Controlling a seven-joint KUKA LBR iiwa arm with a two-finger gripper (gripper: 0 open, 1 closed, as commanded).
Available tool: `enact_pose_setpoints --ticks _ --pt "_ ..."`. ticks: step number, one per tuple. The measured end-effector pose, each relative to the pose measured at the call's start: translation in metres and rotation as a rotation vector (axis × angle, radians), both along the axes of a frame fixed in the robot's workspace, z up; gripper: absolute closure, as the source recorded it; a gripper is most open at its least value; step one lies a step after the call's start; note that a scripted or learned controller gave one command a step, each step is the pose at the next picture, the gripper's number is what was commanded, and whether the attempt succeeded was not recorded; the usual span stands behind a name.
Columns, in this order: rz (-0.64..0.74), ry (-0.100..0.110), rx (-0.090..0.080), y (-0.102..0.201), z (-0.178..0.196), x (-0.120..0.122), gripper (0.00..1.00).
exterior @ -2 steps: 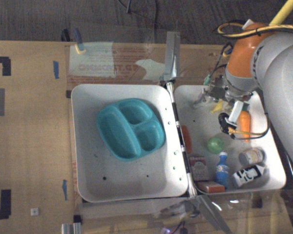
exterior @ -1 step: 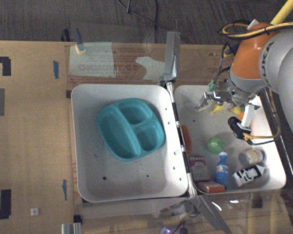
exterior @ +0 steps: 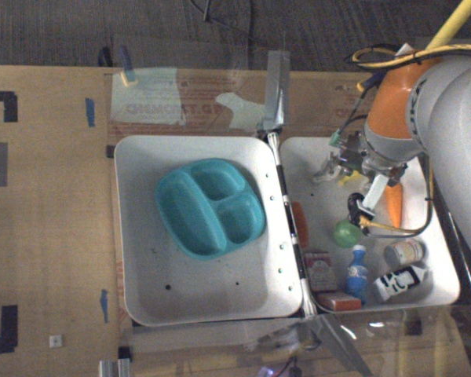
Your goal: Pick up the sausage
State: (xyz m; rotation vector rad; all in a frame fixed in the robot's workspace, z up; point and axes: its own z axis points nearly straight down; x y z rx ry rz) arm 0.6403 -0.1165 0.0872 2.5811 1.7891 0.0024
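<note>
The gripper [exterior: 339,171] hangs over the far part of the right bin [exterior: 447,293]. Its fingers seem to stand apart with nothing between them, though the slant of the view makes this hard to read. The sausage [exterior: 299,224] is well apart from the fingers, down and toward the view's left of them. It is a slim reddish-brown stick lying lengthwise hard against the wall that divides the two bins.

It looks like a play-food piece, so I judge it light and fairly stiff, perhaps a little rubbery. Its skin looks smooth and rounded, so it may roll or squirt out of a pinch taken off-centre. The best hold is probably across its narrow width at mid-length, with the fingers turned so they close crosswise to its long line.

The trouble is the wall. There is little or no gap on that side for one finger to slip into, so the piece may first need nudging toward the open floor.

Between the fingers and the sausage the bin floor is bare. A green ball [exterior: 345,233] lies below the fingers, and a small red-and-white box [exterior: 319,270] sits just past the sausage's near end. Neither should block a grip taken at the middle.
</note>
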Motion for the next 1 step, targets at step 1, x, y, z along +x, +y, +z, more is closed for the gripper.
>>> enact_pose_setpoints --ticks 1 --pt "0.001 -0.003 -0.003 -0.0012 0.0121 0.0011 1.0"
